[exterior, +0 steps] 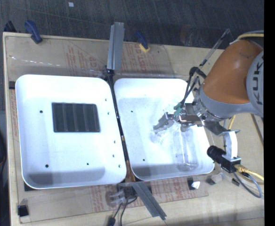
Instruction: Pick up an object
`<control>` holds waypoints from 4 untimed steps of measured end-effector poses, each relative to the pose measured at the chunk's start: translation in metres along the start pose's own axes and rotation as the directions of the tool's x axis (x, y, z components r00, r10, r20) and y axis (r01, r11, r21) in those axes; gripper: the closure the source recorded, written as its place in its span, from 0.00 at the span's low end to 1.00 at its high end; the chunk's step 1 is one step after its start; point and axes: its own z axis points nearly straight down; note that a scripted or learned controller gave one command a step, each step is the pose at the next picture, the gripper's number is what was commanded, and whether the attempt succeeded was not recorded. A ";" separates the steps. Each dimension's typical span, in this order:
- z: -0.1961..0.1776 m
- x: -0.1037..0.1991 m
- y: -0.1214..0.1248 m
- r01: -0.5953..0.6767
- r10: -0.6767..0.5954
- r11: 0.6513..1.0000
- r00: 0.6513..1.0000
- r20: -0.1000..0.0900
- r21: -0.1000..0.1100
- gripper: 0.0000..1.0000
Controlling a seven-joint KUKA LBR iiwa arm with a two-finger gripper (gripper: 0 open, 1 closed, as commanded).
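Camera view: tool (165, 122) sits low in the right bin (142, 166), right of frame centre; its opening cannot be judged. Just below-right lies a clear bottle (185, 150).

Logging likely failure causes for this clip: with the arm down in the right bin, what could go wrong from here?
1. The clear item in the right bin is see-through and faint against the white floor, so a grasp could miss or slip.
2. It lies close to the bin's right wall, under the gripper, which may crowd the approach.
3. The dark ribbed block sits in the left bin, so it offers no easy fallback from this pose.
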 end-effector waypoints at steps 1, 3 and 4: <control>-0.051 0.008 -0.004 -0.148 0.148 0.989 0.989 0.002 -0.005 0.00; -0.021 -0.028 -0.006 -0.039 0.039 0.999 0.999 0.000 0.001 0.00; -0.030 -0.073 0.016 -0.157 0.157 0.988 0.988 0.002 -0.003 0.00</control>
